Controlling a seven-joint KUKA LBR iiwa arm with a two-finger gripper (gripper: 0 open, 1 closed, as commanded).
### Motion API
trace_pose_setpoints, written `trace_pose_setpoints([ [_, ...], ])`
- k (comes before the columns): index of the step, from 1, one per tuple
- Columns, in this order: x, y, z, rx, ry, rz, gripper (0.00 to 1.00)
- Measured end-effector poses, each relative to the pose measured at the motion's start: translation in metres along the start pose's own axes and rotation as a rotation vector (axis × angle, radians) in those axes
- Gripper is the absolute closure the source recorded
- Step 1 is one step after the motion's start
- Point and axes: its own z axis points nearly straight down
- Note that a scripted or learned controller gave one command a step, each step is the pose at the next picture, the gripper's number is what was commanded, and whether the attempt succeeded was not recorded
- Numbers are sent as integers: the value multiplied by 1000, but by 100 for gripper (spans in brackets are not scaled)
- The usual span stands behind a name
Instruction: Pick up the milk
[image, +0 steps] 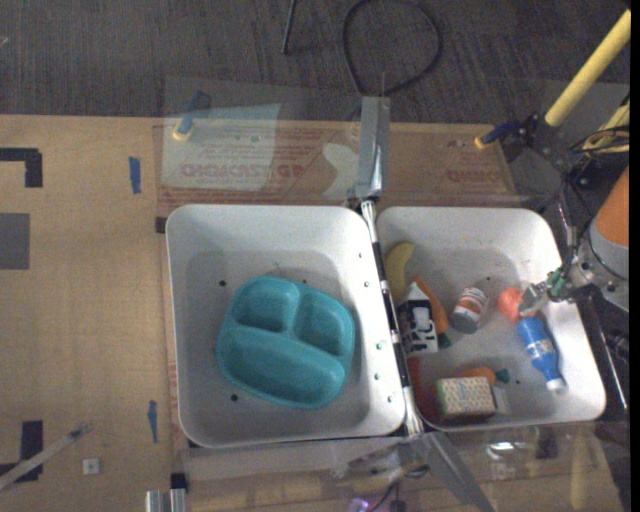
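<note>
We find the pincer (553, 287) at the right edge of the right bin (520, 225), low over its floor, but it is too small and blurred for us to tell whether it is released or clenched, and we see nothing held in it. Just beside it lie a small red-orange item (511, 302) and, a little below, a blue bottle (540, 351) on its side with its white cap toward the bin's near right corner. We judge the arm sits here because it enters from the right, so this corner is its first reach.

The milk (418, 326), a small white carton with dark print, lies well apart from the pincer, against the left wall of the same bin. It is crowded there: a yellow banana (399, 266) above it, an orange carrot-like piece (434, 308) touching its right side. A small can (468, 308) lies between the carton and the pincer. Near the front sits a boxed item with a speckled face (466, 396).

The left bin (200, 240) holds a teal divided plate (288, 341). Both bins rest on the counter (80, 300). We judge the approach to the milk has yet to begin.
</note>
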Motion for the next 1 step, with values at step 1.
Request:
trace_pose_setpoints([
  [1,52,2,-68,2,4,-108,100],
])
